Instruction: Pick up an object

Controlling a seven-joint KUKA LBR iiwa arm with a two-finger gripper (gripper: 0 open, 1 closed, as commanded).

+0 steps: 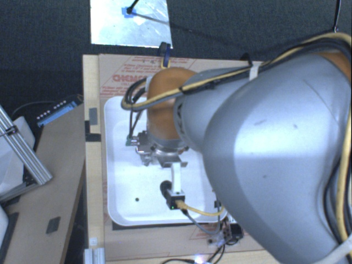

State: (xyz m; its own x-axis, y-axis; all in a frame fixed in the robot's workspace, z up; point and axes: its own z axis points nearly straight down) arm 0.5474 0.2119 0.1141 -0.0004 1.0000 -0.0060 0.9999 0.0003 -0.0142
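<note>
1. Object candidate: small dark speck (137,198) on the floor of the white bin (118,147), toward the bin's near left corner. Too small to tell if it's a pickable thing or just a mark.
2. Gripper (158,157): over the middle of the bin, pointing straight down, low over the bin floor. The wrist body covers its working end from this angle, so I can't tell whether it's open or closed, or whether it has hold of anything. Whatever lies on the bin floor right under it is hidden.
3. Arm (264,147): grey, with the orange band (165,100) just above the wrist. It comes in across the bin's right side and covers that side.
4. Step, my read: grasp attempt at the bin's middle, grip unconfirmed. The speck lies apart from the gripper, nearer the bin's left wall, so it's probably not this try's target.
5. Next move needs: a straight lift clear of the bin rim, then a check that the gripper actually carries something. If it doesn't, re-aim. Going for the speck would mean shifting toward the bin's near left corner, and likely a very low pinch, since it looks nearly flat.
6. Around: cardboard sheet (137,70) with red print under the bin, sticking out past the bin's far edge. Shiny foil-like sheet (129,15) further beyond that edge. Metal rail (25,153) well off the bin's left side.
</note>
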